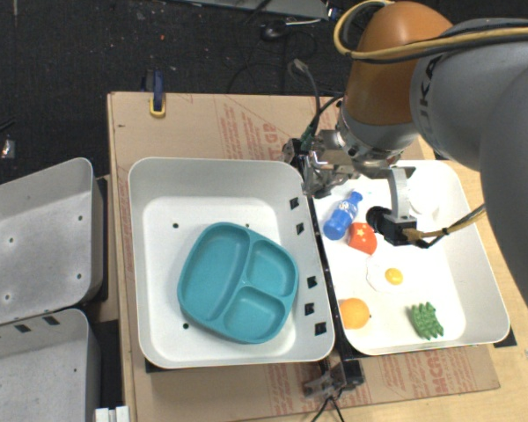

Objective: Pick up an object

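The right bin (475, 262) holds a blue bottle (340, 217) lying at its upper left. A red toy (362, 237) sits just right of and below the bottle. Further down are a fried-egg toy (387, 277), an orange (355, 312) and a green leafy toy (426, 320). My gripper (327, 180) hangs over the bin's upper left corner, just above the blue bottle and close to the wall between the bins. I see nothing held in it.
The left bin (158, 192) holds a teal divided plate (238, 281). A black part on a cable (392, 227) hangs from the wrist beside the red toy. The arm covers the right bin's far side. Grey trays (35, 227) lie to the left of the bench.
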`<state>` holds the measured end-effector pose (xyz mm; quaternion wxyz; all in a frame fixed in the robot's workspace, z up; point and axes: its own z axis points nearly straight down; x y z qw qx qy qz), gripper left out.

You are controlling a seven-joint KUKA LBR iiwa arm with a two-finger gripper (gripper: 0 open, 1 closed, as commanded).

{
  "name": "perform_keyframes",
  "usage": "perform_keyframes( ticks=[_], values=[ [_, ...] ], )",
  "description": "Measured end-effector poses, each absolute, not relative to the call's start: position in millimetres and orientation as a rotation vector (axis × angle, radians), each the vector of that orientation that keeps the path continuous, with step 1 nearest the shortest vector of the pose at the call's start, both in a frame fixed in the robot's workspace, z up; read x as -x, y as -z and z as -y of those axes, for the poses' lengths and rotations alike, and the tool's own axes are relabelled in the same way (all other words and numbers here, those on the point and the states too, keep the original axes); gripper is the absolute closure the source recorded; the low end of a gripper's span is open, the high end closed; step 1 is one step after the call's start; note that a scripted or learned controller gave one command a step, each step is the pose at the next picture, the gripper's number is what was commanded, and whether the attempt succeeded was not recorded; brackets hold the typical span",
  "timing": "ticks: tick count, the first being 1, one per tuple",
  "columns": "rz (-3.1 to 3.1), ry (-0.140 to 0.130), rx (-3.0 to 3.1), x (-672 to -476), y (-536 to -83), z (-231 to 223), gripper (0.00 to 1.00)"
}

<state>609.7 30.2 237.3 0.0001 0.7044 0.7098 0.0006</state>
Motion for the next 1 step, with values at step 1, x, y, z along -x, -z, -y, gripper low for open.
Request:
perform_keyframes(
  ticks=[1],
  values=[
    [-2.229, -0.003, -2.213, -611.7, -238.8, -87.1, 1.0]
  ],
)
